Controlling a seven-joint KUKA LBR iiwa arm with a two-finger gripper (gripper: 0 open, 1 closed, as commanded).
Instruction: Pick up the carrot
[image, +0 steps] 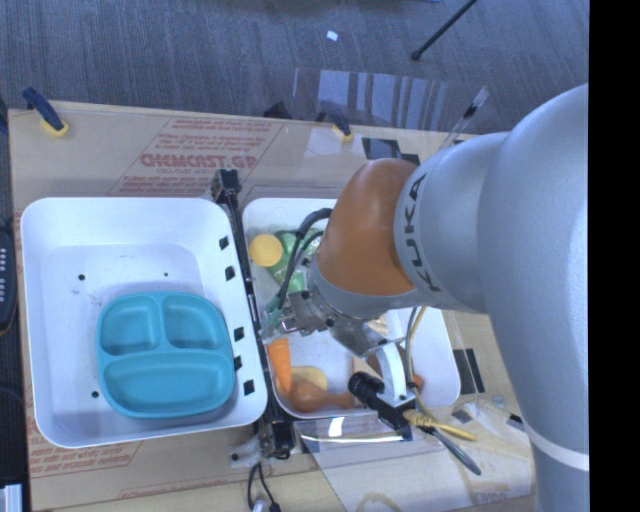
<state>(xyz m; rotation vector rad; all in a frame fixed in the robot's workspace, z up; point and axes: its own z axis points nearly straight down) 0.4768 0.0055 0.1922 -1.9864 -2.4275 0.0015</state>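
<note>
The carrot (281, 364) is a short orange piece lying lengthwise against the left wall of the right bin (444, 372), near its front corner. My gripper (296, 318) hangs under the orange wrist band, just above and slightly right of the carrot's far end. The arm's bulk hides most of it, and nothing can be made out in its grasp.
A divided blue plate (165, 352) lies in the left bin (60, 250). The right bin also holds a yellow round item (266, 249), a green item (291, 246), a pale yellow piece (311, 378) and a brownish piece (322, 401) beside the carrot. The grey arm covers the right bin's middle.
</note>
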